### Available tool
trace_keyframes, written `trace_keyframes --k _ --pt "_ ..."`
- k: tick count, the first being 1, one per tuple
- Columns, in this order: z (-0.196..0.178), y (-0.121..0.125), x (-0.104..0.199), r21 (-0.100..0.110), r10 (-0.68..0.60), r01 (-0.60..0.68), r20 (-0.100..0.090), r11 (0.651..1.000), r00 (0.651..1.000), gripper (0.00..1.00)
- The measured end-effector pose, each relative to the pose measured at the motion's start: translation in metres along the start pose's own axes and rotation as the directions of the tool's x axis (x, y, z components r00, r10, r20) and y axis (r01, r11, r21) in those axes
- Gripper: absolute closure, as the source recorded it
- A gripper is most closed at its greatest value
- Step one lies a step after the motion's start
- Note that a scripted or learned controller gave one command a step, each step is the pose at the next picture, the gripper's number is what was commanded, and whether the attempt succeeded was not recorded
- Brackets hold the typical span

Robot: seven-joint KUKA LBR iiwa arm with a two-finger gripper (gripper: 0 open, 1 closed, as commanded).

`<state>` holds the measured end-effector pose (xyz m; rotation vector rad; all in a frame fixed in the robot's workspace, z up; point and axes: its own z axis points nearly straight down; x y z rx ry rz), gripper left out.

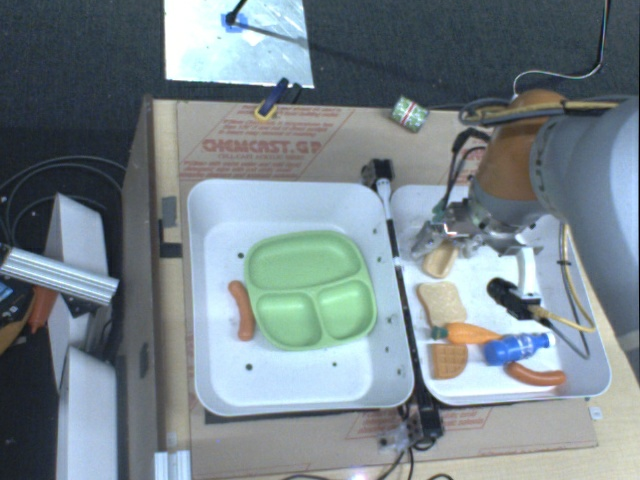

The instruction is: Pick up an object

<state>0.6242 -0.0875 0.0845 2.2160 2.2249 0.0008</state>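
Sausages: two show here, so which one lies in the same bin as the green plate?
The sausage in the left bin, just left of the green plate. The other sausage lies in the right bin, below the blue bottle.

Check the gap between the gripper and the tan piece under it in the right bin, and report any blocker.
Nothing visible blocks it. The gripper sits right over the tan piece at the right bin's upper left; the bread slice lies just below, apart from it.
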Motion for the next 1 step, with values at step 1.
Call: trace_keyframes --k 1 --pt "0.0 -0.0141 0.0041 0.0 0.002 -0.002 0.0 1.0 1.0 0.0"
